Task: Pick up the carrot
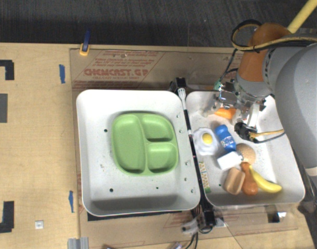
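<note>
Pictured nearest the camera, on the near side of the blue bottle [225, 137] and a little to its right: a yellow banana [265, 182], a dull orange-brown piece [248, 181] and a tan roll [233, 180], packed side by side in the near end of the right bin [283, 139]. Just nearer than the bottle, touching or almost touching it, a white block [230, 161]; to that block's right, a round tan piece [245, 151]. Directly left of the bottle, close against it, a white-and-yellow piece like a fried egg [205, 138]. Well to the bottle's left, across the black join between the bins, the left bin [96, 113] with a green divided plate [145, 142] lying flat in its middle. Just beyond the bottle, near but apart from it, the carrot [224, 113], bright orange, lying low at the far end of the right bin. Directly above and beside the carrot, slightly right of the bottle's line, the gripper [235, 107], reaching down from the grey arm [298, 87] and its orange band [257, 56]. Impossible to tell from this slant whether open or closed, or whether in contact with the carrot at all. Right of the bottle, below the wrist, a loop of black and yellow cable [257, 134]. Farther still, beyond both bins, a cardboard sheet with red print [116, 66] on the tan bench [33, 139], then dark floor [148, 9] along the far edge.
</note>
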